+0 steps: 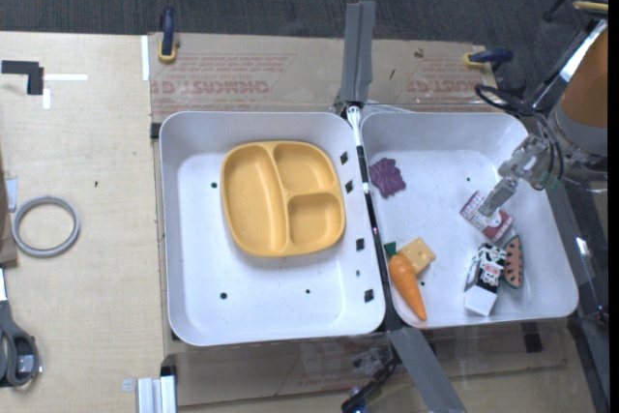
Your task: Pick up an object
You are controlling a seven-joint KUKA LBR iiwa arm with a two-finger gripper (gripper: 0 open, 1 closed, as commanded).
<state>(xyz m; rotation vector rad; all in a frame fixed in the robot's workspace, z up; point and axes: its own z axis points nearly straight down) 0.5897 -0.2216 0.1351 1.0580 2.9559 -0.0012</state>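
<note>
Gripper [491, 204] is hanging over the right bin [440, 142] near its right edge | fingers: cannot tell | small packet [486, 216] is lying just beneath.

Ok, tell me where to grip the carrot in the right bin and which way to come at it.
Probably take the carrot across its thick middle, coming straight down from above. It lies flat and slanted, leaf end toward the cheese wedge, tip toward the bin's near wall. The tapered tip would likely slip. Set the fingers crosswise to its length; the bin divider crowds its left side.
</note>
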